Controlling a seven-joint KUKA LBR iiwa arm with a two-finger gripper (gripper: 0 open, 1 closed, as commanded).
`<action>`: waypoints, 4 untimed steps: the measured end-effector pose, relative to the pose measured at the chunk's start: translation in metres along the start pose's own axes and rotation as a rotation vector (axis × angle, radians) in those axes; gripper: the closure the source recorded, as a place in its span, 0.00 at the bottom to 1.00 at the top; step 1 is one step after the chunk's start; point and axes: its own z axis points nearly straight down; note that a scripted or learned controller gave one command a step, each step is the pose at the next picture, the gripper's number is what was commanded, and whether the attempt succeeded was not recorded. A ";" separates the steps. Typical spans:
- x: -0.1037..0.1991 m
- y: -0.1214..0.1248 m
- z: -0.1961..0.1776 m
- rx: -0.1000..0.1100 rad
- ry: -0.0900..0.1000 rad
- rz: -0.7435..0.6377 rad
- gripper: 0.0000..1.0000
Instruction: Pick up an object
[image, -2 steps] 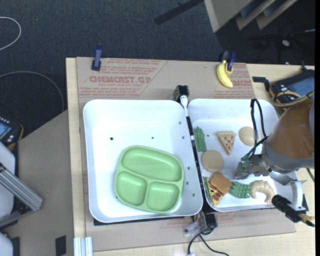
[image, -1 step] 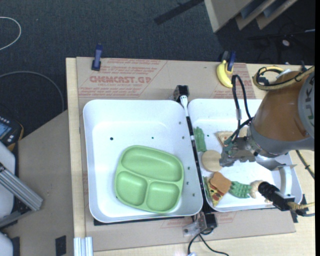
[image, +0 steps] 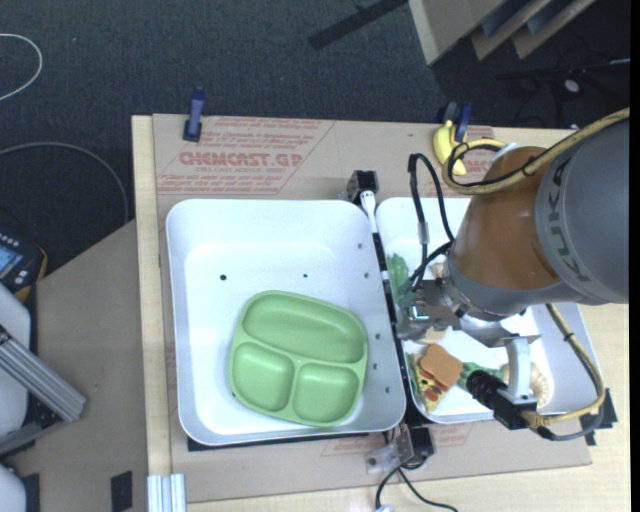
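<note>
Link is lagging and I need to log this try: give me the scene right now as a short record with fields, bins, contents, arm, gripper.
left bin: holds a green divided tray, lying flat toward the near side
right bin: mostly covered by the arm; an orange-brown object shows near its front left corner, a green item by the left wall
arm: reaches in from the right, bent low over the right bin
gripper: down inside the right bin, near the left wall; finger state cannot be told
grasp: no object seen between the fingers
</note>
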 end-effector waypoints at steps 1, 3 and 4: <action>0.028 0.002 -0.180 -0.018 0.001 -0.001 1.00; 0.079 0.000 -0.144 0.009 -0.003 0.006 1.00; 0.025 0.006 -0.317 -0.022 0.000 0.010 1.00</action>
